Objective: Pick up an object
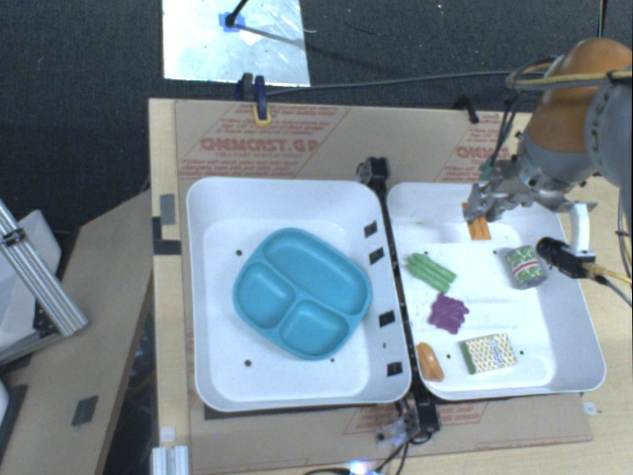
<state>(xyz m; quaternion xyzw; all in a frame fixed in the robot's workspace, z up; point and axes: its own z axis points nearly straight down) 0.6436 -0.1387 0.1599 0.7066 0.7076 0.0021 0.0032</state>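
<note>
Looking down at a slant on the bench, the camera view shows two shallow white bins side by side on a sheet of printed cardboard [297, 137]. Left bin [213, 216]: it holds a blue divided plate [300, 292] with three compartments, lying near the bin's centre and turned at an angle to the walls. Between the bins, a row of small black clips [379, 255] runs along the shared edge. Right bin [574, 354]: several small objects lie well apart on its floor. Nearest the shared edge are a green ridged piece [431, 270] and, below it, a purple lumpy piece [448, 313]. At the bin's lower left corner lies an orange carrot-like piece [430, 361], and just to its right a small patterned box [489, 352], tilted. Near the upper wall, a small orange block [480, 229] lies directly beneath the gripper [487, 209]; the block appears to touch or sit just under the fingertips, but whether the fingers are closed on it or apart cannot be told from this view. To the right, a green-and-white cylinder [524, 266] lies on its side beside a black fitting [556, 255] on the arm's cabling. Far right: the arm [579, 117], grey with an orange band, reaches in over the bin's upper right corner.
</note>
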